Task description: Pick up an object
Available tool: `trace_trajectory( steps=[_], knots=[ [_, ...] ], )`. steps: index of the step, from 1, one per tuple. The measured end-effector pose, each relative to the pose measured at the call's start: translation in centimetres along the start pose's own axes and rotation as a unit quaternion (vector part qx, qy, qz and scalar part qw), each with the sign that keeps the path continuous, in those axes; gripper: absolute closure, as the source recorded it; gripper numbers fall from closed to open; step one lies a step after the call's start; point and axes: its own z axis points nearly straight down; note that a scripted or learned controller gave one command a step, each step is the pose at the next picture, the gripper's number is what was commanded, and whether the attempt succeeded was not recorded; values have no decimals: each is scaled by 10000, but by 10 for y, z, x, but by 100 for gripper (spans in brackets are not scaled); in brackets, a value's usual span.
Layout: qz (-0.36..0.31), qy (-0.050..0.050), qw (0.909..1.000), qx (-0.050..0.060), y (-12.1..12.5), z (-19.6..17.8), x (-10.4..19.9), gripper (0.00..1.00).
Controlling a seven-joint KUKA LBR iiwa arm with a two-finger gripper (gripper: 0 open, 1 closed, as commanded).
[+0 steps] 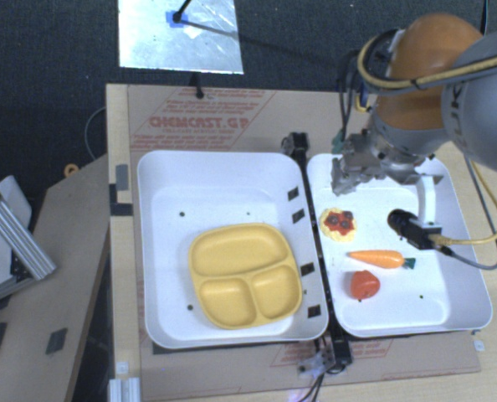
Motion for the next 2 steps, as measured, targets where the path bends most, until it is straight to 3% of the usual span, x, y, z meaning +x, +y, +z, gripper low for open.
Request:
trace_trajectory(
  steps=[1,2],
  knots=[
    [-3,2,10000,4,-34,5,34,100],
    [-7,6,10000,-1,-51,21,76,100]
  ],
)
